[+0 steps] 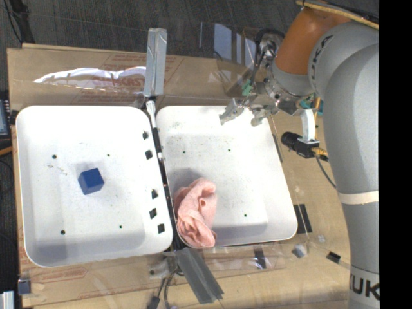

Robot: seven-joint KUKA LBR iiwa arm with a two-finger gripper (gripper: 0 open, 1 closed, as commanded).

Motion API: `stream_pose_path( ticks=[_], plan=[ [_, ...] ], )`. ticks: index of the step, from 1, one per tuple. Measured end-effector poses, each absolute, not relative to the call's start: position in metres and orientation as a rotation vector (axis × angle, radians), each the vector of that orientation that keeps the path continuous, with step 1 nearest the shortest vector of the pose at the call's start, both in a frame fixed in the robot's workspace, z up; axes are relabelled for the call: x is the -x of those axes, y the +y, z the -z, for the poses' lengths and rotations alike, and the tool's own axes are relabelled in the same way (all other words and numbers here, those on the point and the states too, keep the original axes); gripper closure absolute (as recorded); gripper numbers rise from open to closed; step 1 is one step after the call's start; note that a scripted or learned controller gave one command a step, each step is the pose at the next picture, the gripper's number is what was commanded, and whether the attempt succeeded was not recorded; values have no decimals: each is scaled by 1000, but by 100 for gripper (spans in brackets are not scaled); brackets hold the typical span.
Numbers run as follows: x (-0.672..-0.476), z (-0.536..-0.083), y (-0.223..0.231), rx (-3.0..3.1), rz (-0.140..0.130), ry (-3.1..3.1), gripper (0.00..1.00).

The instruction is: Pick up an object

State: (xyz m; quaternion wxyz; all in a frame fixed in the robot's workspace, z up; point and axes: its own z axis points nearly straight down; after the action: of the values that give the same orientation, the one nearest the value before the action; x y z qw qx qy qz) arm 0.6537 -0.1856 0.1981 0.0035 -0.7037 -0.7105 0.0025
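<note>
**Open hand hanging over the far edge of the right bin, nothing between its fingers**

The hand (243, 114) is hovering above the far rim of the right bin (257, 172), its two fingers (229, 114) spreading apart and gripping nothing. The grey arm (341, 108), with its orange band (301, 40), is reaching in from the right of the view and filling that side.

Well below the hand in the view, toward the near edge of the same bin, a crumpled pink cloth (196, 212) is lying against the bin's left wall, beside the divider where the two bins are meeting. The cloth is sitting well apart from the hand.

Further off to the hand's left, across the divider, a small blue cube (91, 180) is resting on the floor of the left bin (38, 172), also well apart from the hand.

Both bins are sitting side by side on the brown tabletop (193, 76), and a strip of grey tape (155, 63) is running up from the divider just left of the hand.
</note>
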Motion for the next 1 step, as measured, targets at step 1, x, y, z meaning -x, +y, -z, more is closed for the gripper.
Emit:
stream_pose_path(
  ticks=[1],
  plan=[
    [-594,-126,-166,1891,-5,-2499,0]
  ],
)
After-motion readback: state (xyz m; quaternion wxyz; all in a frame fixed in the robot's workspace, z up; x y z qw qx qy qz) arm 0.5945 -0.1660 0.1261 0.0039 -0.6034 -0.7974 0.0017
